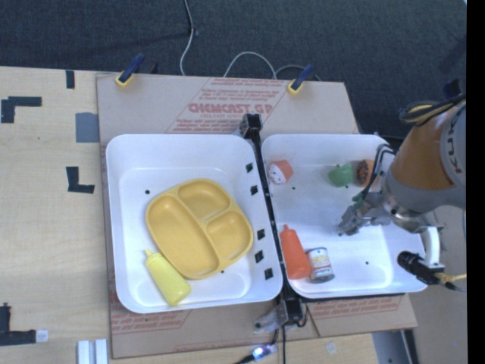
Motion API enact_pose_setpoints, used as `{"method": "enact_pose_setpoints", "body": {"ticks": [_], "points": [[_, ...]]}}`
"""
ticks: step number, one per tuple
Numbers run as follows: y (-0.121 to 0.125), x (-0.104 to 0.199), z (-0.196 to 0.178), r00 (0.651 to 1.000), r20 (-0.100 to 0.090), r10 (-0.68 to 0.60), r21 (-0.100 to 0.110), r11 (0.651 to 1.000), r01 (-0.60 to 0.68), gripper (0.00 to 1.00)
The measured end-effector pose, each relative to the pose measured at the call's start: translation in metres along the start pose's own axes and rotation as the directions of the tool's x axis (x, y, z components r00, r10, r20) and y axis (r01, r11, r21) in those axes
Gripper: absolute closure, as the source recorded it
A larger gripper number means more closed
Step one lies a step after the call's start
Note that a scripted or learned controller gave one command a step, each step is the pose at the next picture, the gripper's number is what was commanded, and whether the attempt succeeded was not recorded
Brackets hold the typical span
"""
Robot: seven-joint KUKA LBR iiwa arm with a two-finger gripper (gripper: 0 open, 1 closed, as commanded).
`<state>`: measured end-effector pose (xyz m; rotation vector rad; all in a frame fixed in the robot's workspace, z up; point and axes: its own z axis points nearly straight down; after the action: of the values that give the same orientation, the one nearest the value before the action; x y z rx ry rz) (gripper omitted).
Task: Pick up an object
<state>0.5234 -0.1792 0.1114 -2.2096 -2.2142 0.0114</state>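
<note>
The pincer (350,224) hangs low in the right bin (379,279); whether it is clenched, I cannot tell. Near it lie a green object (341,175), orange bottle (294,253) and small can (320,265). The left bin (121,203) holds a yellow divided tray (198,226) and yellow bottle (167,277) by its front edge.

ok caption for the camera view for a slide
KUKA arm's gripper low in the right bin near a green object; yellow tray in the left bin.

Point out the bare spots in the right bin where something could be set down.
Right bin: bare floor mid-bin between the small orange-white piece, orange bottle and gripper. Crowded along the front by the can, and at the back right around the green object.
</note>
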Motion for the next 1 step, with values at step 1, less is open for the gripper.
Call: {"method": "enact_pose_setpoints", "body": {"ticks": [1], "points": [[0.0064,-0.0018,-0.0573,1.0,0.004,0.0,-0.014,1.0,0.0,1.0]]}}
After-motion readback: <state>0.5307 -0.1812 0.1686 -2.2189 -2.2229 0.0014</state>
